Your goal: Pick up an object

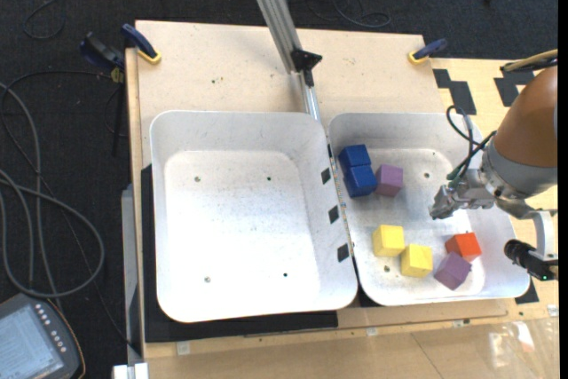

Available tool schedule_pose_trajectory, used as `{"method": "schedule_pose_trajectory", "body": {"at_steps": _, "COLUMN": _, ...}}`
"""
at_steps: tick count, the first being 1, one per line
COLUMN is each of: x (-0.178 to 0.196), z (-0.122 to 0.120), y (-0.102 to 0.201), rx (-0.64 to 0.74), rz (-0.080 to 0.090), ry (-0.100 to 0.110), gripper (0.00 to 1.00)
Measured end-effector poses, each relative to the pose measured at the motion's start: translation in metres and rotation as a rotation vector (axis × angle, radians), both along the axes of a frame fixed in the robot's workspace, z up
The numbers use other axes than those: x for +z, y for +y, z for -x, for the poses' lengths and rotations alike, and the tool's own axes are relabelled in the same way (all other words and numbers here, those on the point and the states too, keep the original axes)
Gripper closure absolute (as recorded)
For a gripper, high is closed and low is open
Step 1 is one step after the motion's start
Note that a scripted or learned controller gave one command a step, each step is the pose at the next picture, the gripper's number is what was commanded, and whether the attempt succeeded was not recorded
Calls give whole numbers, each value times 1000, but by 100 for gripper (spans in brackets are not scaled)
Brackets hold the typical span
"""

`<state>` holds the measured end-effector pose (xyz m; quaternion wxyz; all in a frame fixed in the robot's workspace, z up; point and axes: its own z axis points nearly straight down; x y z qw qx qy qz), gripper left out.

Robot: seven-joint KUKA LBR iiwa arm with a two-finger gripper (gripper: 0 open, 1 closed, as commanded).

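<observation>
1. so, from my seat the gripper (pixel 444 205) hangs over the right bin (pixel 426 124), toward its right wall, with the grey wrist and the orange band of the arm (pixel 532 133) behind it at the view's right.
2. nearest candidate, as i judge it, is the orange block (pixel 463 245): it lies just beside the gripper, a little toward the bin's near edge and slightly to the view's right of the tip.
3. a purple block (pixel 453 271) sits touching or almost touching the orange one on its near side, so that pair is crowded.
4. two yellow blocks, yellow block one (pixel 388 240) and yellow block two (pixel 417 260), lie to the view's left of the gripper and nearer the front rim, close together.
5. farther off, a second purple block (pixel 390 179) and the blue blocks (pixel 358 169) sit toward the bin's left wall, well apart from the tip.
6. none of the blocks has a real long axis; they look like cubes, so approach angle matters mostly for clearing neighbours.
7. as for the tool: it's too small and dark here to tell how it stands, and i see nothing held by it.
8. my call: the pick has not been made yet, and the coming move turns on a short shift toward the near rim over the orange block.
</observation>
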<state>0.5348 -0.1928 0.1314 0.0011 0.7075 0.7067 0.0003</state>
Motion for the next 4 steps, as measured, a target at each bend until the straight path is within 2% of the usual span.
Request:
{"method": "schedule_pose_trajectory", "body": {"at_steps": 1, "x": 45, "z": -8, "y": 0, "rx": 4, "rz": 1, "ry": -4, "gripper": 100}}
{"method": "schedule_pose_trajectory", "body": {"at_steps": 2, "x": 101, "z": -6, "y": -10, "rx": 2, "rz": 3, "ry": -6, "gripper": 100}}
{"method": "schedule_pose_trajectory", "body": {"at_steps": 3, "x": 109, "z": -7, "y": -11, "rx": 2, "rz": 1, "ry": -1, "gripper": 100}}
{"method": "schedule_pose_trajectory", "body": {"at_steps": 4, "x": 110, "z": -19, "y": 53, "rx": 11, "rz": -3, "ry": 1, "gripper": 100}}
